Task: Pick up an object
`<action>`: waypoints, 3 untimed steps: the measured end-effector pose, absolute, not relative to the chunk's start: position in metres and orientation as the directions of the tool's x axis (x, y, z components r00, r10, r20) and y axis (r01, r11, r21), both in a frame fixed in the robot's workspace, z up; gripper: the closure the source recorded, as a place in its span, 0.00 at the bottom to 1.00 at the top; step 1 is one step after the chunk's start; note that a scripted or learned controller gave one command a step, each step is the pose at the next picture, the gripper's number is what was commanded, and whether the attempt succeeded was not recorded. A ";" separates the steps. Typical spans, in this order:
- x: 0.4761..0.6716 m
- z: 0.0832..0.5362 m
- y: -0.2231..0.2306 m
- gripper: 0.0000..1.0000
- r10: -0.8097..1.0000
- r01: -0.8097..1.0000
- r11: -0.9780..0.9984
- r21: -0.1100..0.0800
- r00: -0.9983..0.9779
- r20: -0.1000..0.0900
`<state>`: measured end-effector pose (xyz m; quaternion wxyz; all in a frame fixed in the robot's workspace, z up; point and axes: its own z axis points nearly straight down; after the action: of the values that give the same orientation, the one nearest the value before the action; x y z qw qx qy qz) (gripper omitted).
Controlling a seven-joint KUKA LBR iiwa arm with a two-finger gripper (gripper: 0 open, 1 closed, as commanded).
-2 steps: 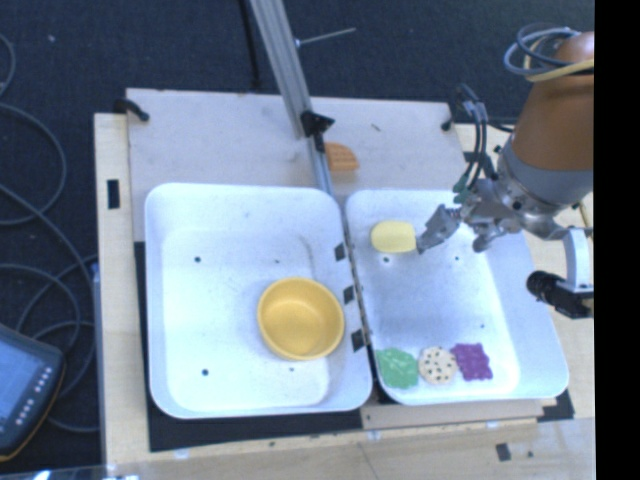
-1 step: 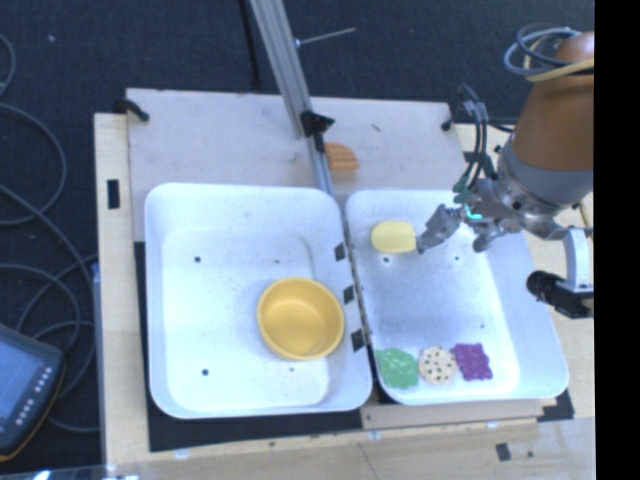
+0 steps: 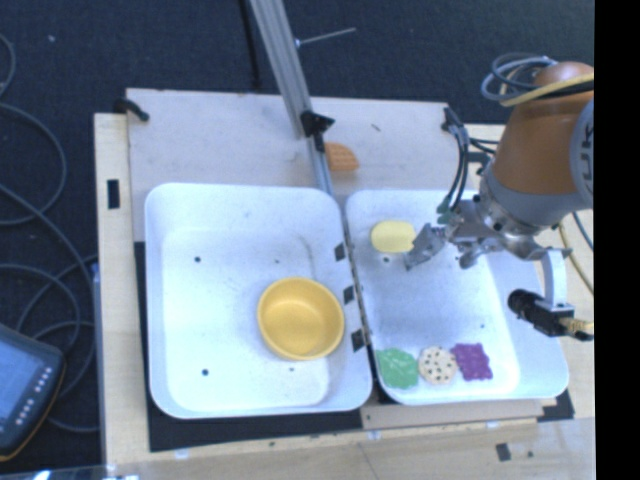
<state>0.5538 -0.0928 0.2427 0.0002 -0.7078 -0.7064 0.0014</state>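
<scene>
Bright, even overhead light with a bluish cast, soft focus, faint shadows.

Bare right bin [image 3: 440, 308] middle; toys line its near wall.

— What lies in the right white bin [image 3: 520, 363]?

— A pale yellow rounded lump [image 3: 392, 236] near its far left corner. Along the near edge, a row: a green flat piece [image 3: 398, 367], a round speckled cookie [image 3: 437, 365], a purple knobbly piece [image 3: 472, 361].

— And the left bin [image 3: 190, 268]?

— A yellow plastic bowl [image 3: 300, 317], upright, toward its right edge.
</scene>
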 end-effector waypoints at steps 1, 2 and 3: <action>0.559 0.196 -0.100 0.00 1.000 1.000 -0.002 -0.004 0.002 -0.002; 0.565 0.136 -0.103 0.00 1.000 1.000 -0.001 -0.005 0.001 -0.002; 0.567 0.151 -0.103 1.00 1.000 1.000 -0.006 0.004 0.006 0.000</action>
<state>0.5673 -0.1033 0.1506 -0.0014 -0.7093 -0.7049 -0.0012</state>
